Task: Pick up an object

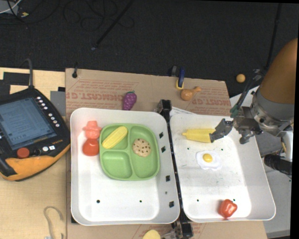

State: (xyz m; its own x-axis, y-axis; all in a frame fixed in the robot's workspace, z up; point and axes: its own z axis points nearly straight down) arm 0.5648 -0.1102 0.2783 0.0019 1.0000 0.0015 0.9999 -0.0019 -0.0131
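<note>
In the right bin (265, 196) lie a yellow banana-like piece (198, 135) at the back, a fried egg toy (208, 159) in the middle and a red pepper (227, 208) near the front. My gripper (233, 133) hangs over the bin's back right part, just right of the yellow piece. Its two dark fingers are spread open, with bare bin floor between them. The left finger's tip is close to the yellow piece's right end; I cannot tell if they touch.
The left bin (116, 204) holds a green divided plate (122, 167) with a corn cob (113, 137) and a cookie (142, 147), and a red-pink toy (91, 138) beside it. Purple grapes (129, 100), an orange toy (189, 93) and a yellow lemon (151, 237) lie outside. A control pendant (25, 126) sits left.
</note>
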